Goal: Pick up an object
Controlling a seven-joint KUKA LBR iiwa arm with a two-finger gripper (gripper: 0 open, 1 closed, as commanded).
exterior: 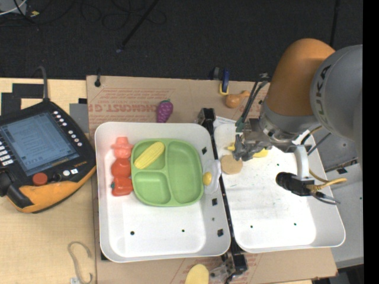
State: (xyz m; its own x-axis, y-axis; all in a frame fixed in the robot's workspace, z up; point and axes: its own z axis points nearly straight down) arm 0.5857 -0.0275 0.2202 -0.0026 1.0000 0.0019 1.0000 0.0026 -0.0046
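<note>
Tan round piece (231,166) just below claw (238,152), claw's state unclear

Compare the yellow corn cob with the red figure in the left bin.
The corn cob is yellow; the red figure is red with a paler pink top. The corn cob lies at a slant in a compartment of the green divided plate; the red figure lies on the bin floor, beside the plate's left edge, lengthwise along it. The figure is the longer of the two. Both are in the left bin.
</note>
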